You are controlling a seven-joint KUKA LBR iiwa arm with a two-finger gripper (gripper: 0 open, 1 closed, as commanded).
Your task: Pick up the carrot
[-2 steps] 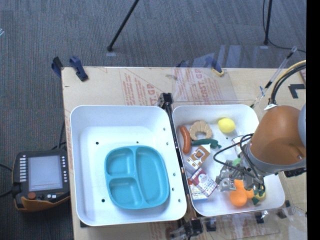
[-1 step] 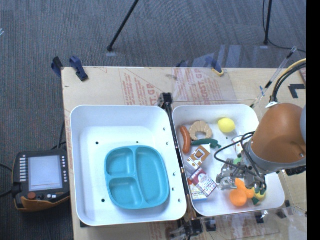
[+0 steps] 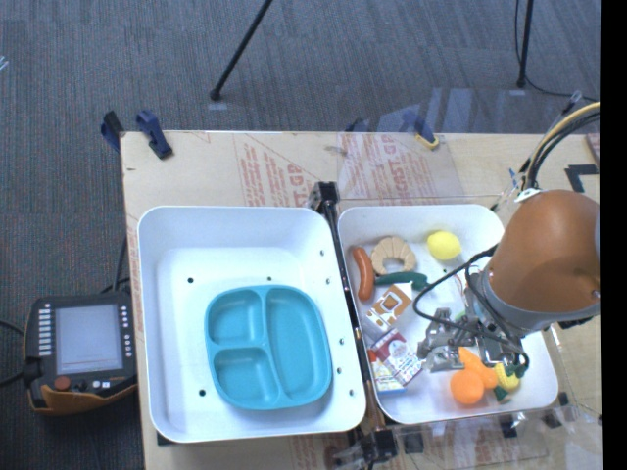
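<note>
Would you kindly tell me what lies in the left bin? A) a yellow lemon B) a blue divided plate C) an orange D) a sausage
B: the blue divided plate lies alone in the left bin, while the lemon, the sausage and the orange all sit in the right bin.
</note>
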